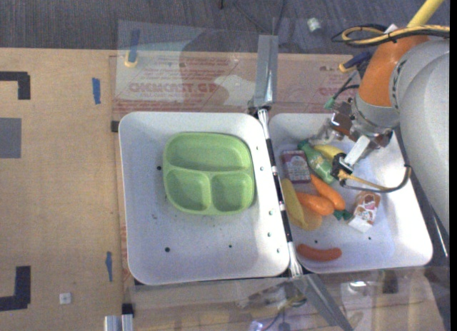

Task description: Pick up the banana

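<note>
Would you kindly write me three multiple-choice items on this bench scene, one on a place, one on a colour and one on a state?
1. Where is the green tray?
A. left bin
B. right bin
C. on the floor

2. What colour is the banana?
A. purple
B. yellow
C. white

3. How does the banana lie?
A. in the bin beside the carrots
B. lifted above the bin
C. on the green tray

Key: 1 A, the tray sits in the left bin; 2 B, it is yellow; 3 A, it rests along the right bin's left wall.
</note>
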Robot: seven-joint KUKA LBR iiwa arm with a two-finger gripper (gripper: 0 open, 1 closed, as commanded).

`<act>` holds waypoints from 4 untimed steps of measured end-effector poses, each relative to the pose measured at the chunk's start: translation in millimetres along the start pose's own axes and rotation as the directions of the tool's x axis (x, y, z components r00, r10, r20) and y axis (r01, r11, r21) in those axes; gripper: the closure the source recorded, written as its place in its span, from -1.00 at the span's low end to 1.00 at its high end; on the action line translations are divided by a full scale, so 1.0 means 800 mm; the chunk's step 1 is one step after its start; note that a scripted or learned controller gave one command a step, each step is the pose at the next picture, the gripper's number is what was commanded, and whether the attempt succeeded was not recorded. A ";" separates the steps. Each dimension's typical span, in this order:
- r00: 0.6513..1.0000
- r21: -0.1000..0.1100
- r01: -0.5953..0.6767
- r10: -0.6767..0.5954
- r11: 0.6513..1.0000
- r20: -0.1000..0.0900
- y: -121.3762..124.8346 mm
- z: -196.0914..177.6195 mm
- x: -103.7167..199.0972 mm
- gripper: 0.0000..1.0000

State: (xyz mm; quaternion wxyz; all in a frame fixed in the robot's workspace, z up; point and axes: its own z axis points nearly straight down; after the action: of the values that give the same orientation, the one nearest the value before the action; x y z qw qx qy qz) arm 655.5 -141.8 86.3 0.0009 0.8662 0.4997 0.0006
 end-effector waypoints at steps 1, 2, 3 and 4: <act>1.000 -0.001 0.004 -0.004 1.000 0.002 0.000 -0.012 0.002 1.00; 0.983 0.002 0.184 -0.184 0.983 0.001 0.018 -0.118 -0.063 1.00; 0.983 0.002 0.185 -0.185 0.983 0.001 0.018 -0.118 -0.062 -1.00; 0.995 0.001 0.097 -0.097 0.995 0.001 0.023 -0.117 -0.063 -1.00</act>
State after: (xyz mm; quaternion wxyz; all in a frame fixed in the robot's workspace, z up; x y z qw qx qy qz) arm 646.0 -194.9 179.9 0.0007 0.8410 0.5410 -0.0002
